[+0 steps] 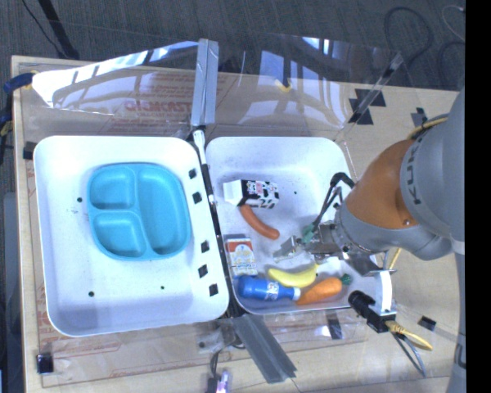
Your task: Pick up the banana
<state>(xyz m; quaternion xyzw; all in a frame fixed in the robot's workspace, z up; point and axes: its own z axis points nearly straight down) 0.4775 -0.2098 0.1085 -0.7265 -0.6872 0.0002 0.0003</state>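
The yellow banana (pixel 291 276) lies near the front of the right bin (pixel 311 149), curved, between a blue bottle and an orange carrot. My gripper (pixel 304 250) hangs low over the bin just behind the banana's upper edge, at the end of the grey arm with the orange band (pixel 380 195) that reaches in from the right. Nothing shows in the gripper, and the banana rests on the bin floor.
The right bin also holds a cow-patterned carton (pixel 254 191), a sausage (pixel 259 222), a small red and white carton (pixel 241 255), a blue bottle (pixel 258 289) and a carrot (pixel 321 290). In the left bin (pixel 57 219) sits a blue divided tray (pixel 139 210).
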